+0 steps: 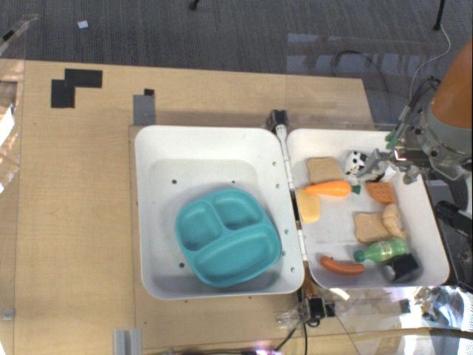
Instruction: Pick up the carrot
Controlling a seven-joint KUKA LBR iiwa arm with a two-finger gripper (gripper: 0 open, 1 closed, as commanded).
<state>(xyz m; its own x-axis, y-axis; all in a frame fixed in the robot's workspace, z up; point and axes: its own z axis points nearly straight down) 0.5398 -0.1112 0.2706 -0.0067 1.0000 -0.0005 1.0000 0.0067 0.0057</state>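
Observation:
The carrot (329, 189) is orange with a small green tip at its right end. It lies on its side in the right bin (436, 231), near that bin's left wall and just in front of a tan bread slice (322, 168). My gripper (383, 167) hangs over the back of the right bin, to the right of the carrot and a little behind it. It is apart from the carrot and close to a small black-and-white toy (355, 163). The grey arm with its orange band (452, 98) comes in from the upper right.
The right bin also holds a yellow piece (310, 208), an orange wedge (382, 192), toast (369, 227), a tan pastry (394, 220), a green bottle (380, 252), a red sausage (341, 265) and a black object (401, 268). A teal divided plate (228, 235) lies in the left bin (159, 198).

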